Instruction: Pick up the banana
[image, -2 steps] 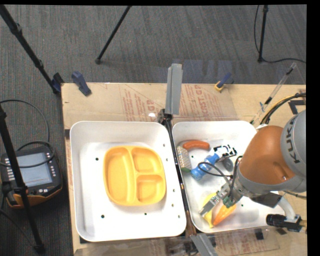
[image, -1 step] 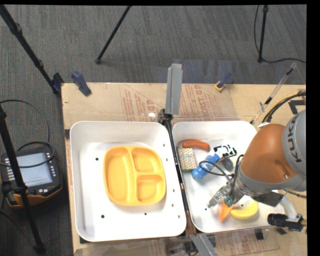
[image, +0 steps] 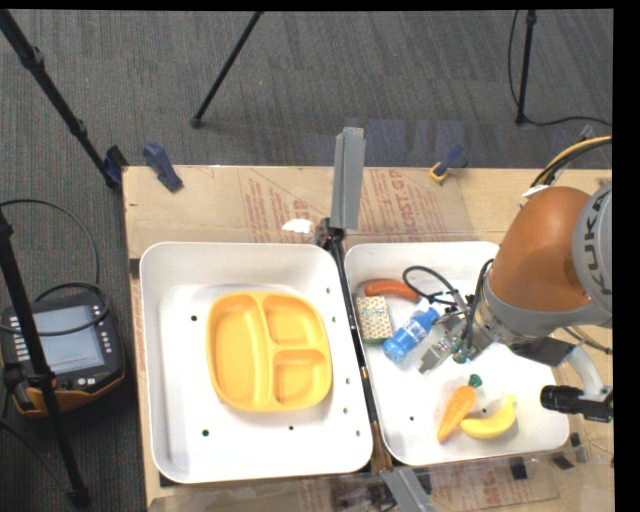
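Observation:
The yellow banana (image: 491, 421) lies near the front of the right bin (image: 530, 446), its curve opening upward. An orange carrot (image: 457, 411) with a green top rests against its left end. My gripper (image: 443, 353) hangs over the middle of the right bin, up and to the left of the banana and apart from it. It is just right of a blue bottle (image: 409, 336). Nothing shows held in the gripper.
At the back left of the right bin lie an orange-red sausage (image: 391, 290) and a speckled sponge (image: 373, 319). A black cable (image: 432, 283) loops over them. The left bin (image: 175, 290) holds a yellow divided tray (image: 268, 350). The arm's orange band (image: 545, 262) covers the bin's right side.

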